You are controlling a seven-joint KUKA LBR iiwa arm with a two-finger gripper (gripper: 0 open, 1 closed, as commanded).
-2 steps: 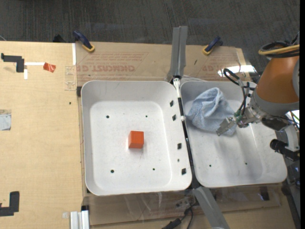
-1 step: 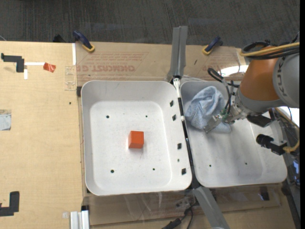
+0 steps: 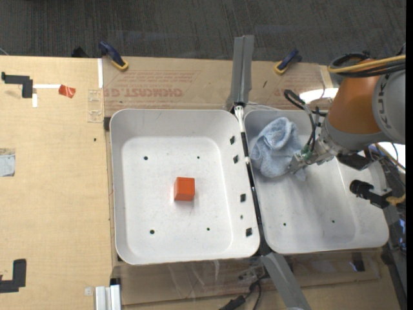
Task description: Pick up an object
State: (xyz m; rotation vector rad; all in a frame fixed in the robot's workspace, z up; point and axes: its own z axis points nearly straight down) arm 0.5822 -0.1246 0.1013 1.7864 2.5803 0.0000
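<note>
Camera view looks down at a slant on my two shallow white plastic bins, set side by side on the tan cardboard-covered surface [image 3: 51,192]. In the left bin [image 3: 129,237] a small orange-red cube [image 3: 184,189] sits alone on the floor, a little below the middle, well apart from every wall. In the right bin [image 3: 335,237] a crumpled pale blue cloth [image 3: 271,147] lies bunched in the upper left corner, close against the divider between the bins.

My grey arm with its orange band [image 3: 355,105] reaches in from the right, over the upper part of the right bin. My gripper [image 3: 302,162] is down at the lower right edge of the cloth, just beside it and seemingly touching its fringe. The gripper is small and dark against the cloth here, and I cannot tell whether it is spread or pressed together, nor whether any cloth is caught in it. The cloth itself rests on the bin floor.

A grey metal bar [image 3: 242,70] runs up from the gap between the bins toward the back. Two blue-and-orange spring clamps pin the cardboard at the far edge, one at the left [image 3: 113,55] and one at the right [image 3: 287,61]. A small red tag [image 3: 66,91] lies on the surface far to the left.
</note>
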